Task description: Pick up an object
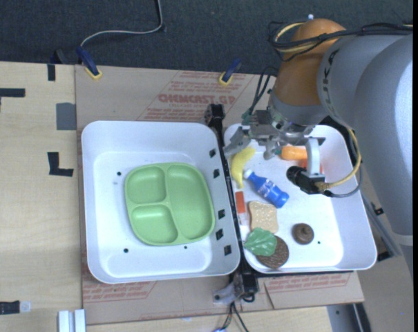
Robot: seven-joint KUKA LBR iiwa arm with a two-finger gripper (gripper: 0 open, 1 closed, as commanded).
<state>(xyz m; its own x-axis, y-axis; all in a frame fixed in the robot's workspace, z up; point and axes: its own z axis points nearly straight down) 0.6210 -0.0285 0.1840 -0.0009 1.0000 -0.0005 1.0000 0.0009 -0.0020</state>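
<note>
The right bin [347, 251] holds several toy foods. A yellow banana [242, 160] lies at its upper left, with a blue bottle [267, 189] just below it. An orange carrot [295, 153] sits by the arm's wrist. Lower down are a toast slice [263, 216], a small brown donut [303, 233], and a green leaf [260, 241] resting on a brown cookie [280, 254]. My gripper [253, 144] hangs over the bin's upper left, directly above the banana, open with its fingers spread and nothing between them.
The left bin [101, 185] holds a green divided plate [169, 203]. A thin orange stick [240, 203] lies along the right bin's left wall. The black divider clips [216, 116] stand between the bins. The big grey arm covers the right bin's far right side.
</note>
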